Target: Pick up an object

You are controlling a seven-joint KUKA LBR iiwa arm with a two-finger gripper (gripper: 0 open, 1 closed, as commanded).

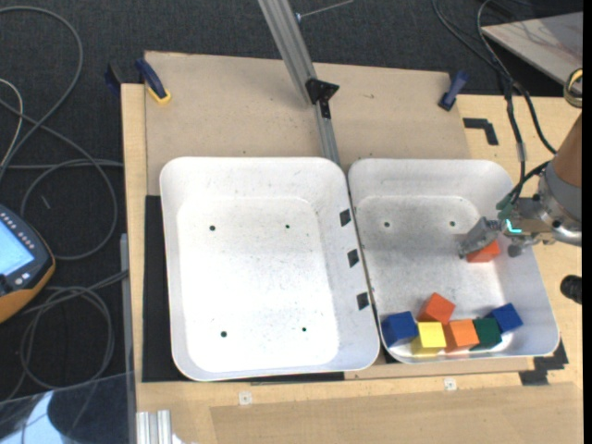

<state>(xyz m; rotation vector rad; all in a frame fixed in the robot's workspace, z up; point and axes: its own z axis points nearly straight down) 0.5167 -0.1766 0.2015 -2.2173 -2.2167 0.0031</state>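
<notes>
Overhead slanted view of the worktop (231, 100), which carries two shallow white bins side by side. The left bin (185, 248) sits at the centre-left of the scene; the right bin (407, 188) adjoins it toward 3 o'clock. The grey arm (564, 178) enters from 3 o'clock, and its pincer (486, 243) hangs over the right bin's upper right part. A small red-orange block (483, 254) shows at the pincer's tip — it appears to sit between the fingers, though whether it is lifted clear of the bin floor cannot be told.

The remaining blocks are gathered along the right bin's rim at 6 o'clock. From the 9 o'clock end of the group: a blue block (399, 326), a yellow block (431, 336) touching it, an orange block (461, 335), a green block (487, 330) and a second blue block (506, 318) at the 3 o'clock end. Another orange block (438, 307) lies tilted just behind the yellow one, toward 12 o'clock.

A grey metal post (291, 40) slants down from 12 o'clock to the seam between the bins. Blue clamps — one (153, 80) at 10 o'clock, one (452, 91) at 1 o'clock — grip the worktop's far edge.
</notes>
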